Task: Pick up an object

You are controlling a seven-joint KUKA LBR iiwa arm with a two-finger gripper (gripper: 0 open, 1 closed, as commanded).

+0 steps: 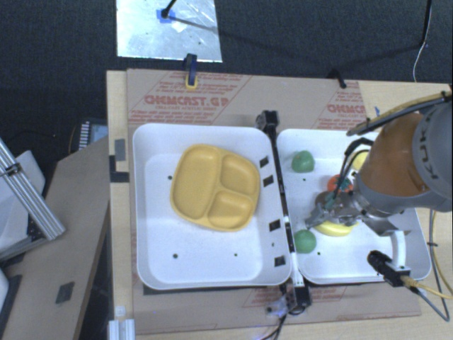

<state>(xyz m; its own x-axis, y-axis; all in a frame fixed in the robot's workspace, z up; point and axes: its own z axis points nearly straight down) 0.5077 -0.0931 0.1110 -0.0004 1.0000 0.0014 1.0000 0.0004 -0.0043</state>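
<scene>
Two green balls (303,161) are lying in the right bin (417,261); the fingers (327,214) are hovering over a yellow object (334,227), their opening impossible to tell.

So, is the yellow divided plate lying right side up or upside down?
Right side up. The yellow divided plate lies in the left bin, and its three hollow compartments face the camera, with raised ridges between them.

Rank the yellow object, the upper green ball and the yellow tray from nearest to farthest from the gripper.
1. Yellow object: right bin, right beside the gripper.
2. Upper green ball: right bin, farther back.
3. Yellow tray: left bin.
</scene>
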